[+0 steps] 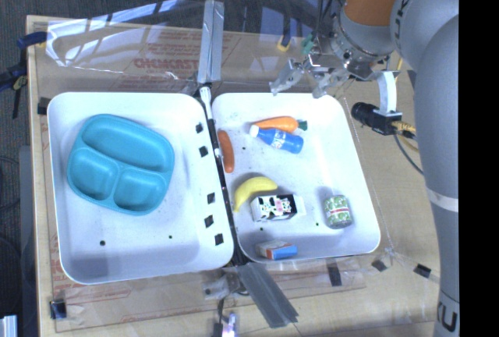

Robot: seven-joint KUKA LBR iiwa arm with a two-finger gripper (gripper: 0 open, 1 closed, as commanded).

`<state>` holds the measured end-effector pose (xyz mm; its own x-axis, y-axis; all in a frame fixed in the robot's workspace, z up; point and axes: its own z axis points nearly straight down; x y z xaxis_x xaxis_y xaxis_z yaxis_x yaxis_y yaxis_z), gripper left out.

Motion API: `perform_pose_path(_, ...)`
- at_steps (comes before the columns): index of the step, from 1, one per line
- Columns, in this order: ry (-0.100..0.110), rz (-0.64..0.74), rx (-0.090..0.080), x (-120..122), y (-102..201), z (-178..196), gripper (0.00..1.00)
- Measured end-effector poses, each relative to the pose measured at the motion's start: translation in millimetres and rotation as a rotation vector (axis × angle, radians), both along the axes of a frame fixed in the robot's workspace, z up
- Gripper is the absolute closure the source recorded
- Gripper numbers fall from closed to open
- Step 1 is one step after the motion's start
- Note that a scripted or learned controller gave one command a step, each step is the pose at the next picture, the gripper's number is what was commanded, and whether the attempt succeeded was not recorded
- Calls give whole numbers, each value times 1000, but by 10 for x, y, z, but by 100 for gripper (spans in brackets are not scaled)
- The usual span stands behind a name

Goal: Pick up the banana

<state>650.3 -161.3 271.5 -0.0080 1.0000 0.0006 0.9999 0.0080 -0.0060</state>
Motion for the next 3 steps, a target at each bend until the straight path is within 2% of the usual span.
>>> perform_pose_path(1, 1, -59, 0, -685, 237, -901, 0)
perform_pose_path(2, -27, 71, -10, -1216, 394, -1719, 0)
perform_pose_path(3, -7, 20, -1, -1239, 357, -1796, 0)
